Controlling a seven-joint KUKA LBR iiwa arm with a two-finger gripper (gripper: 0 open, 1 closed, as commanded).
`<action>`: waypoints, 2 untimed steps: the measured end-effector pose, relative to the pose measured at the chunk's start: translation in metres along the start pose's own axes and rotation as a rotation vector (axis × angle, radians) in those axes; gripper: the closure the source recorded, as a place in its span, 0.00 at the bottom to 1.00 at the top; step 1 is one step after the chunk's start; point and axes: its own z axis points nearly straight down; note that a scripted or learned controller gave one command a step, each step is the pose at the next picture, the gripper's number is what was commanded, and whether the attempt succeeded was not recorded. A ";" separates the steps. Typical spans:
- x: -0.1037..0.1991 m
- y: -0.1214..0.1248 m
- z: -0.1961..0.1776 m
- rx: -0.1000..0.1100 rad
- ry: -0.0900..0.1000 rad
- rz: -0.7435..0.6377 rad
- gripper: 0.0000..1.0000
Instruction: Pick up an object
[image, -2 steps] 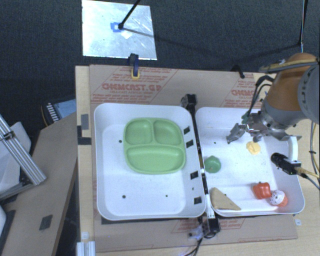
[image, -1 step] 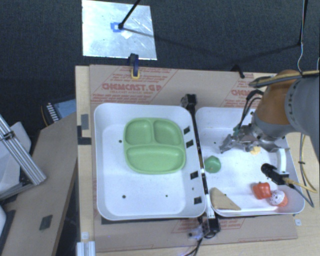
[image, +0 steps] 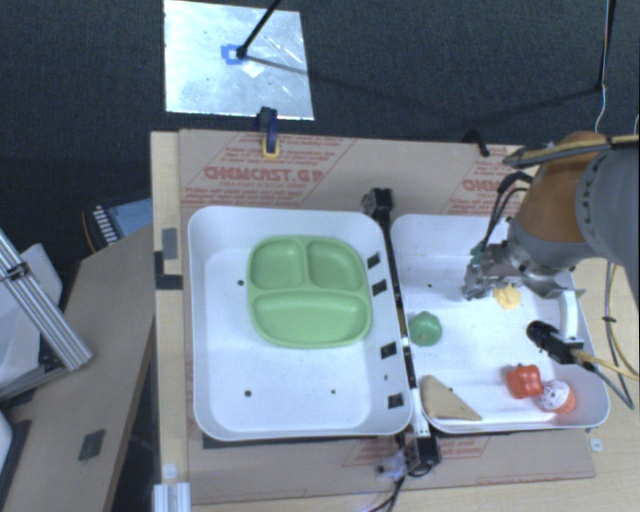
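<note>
One small yellow plastic piece (image: 508, 297) sat beside the claw (image: 482, 283); looked light, rigid, slippery—pinch its sides. Claw opening: cannot tell.

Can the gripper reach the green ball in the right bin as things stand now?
Probably yes. The green ball lies alone near the left wall of the right bin, with bare floor between it and the gripper. Nothing stands over it.
</note>
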 end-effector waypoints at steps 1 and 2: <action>0.004 0.011 -0.055 -0.001 0.000 -0.003 1.00; 0.006 0.019 -0.117 -0.004 0.000 -0.004 1.00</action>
